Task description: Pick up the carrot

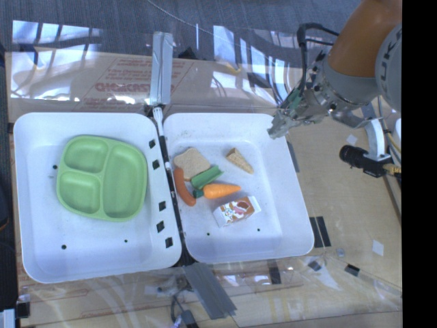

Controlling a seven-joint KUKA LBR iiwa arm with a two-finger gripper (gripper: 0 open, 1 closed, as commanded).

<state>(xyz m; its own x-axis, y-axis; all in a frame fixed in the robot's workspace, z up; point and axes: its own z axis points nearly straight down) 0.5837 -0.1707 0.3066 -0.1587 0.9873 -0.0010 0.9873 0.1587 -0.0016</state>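
The orange carrot with a green top lies near the middle of the right bin, pointing right. My gripper hangs above that bin's far right rim, well up and to the right of the carrot, with nothing seen between its fingers. Whether it is open or shut is unclear from this angle.
Around the carrot lie a bread slice, a sausage, a green pod, a wedge of pizza and a small carton. The left bin holds a green divided plate.
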